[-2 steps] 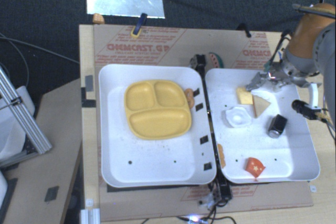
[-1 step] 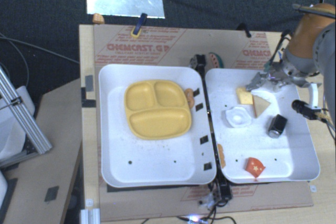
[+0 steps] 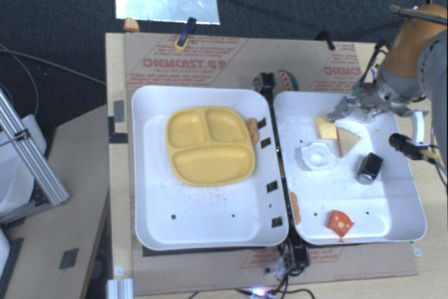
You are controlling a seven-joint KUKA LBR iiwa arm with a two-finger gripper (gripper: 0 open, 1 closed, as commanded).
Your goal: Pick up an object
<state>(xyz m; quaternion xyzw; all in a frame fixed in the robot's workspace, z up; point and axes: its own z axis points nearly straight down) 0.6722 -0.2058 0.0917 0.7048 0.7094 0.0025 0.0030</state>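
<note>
Dark carpet surrounded the bench [image 3: 210, 56], which bore two white bins. Left bin [image 3: 150, 213] carried a yellow divided plate [image 3: 208, 145]. Right bin [image 3: 399, 210] held a tan wedge [image 3: 347, 141], white cup [image 3: 316, 155], dark can [image 3: 369, 167] and red piece [image 3: 339, 223]. Over the right bin's far edge hung the end effector [image 3: 355, 108]; its opening and any hold could not be told

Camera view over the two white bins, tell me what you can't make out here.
- Gripper: small and partly covered by the grey arm's wrist, so whether its fingers are open or shut is unclear.
- Small dark cylinder-like object in the right white bin: too small to identify.
- Red block: its pale mark is too small to read.
- Grey arm with orange band: cut off by the right edge.
</note>
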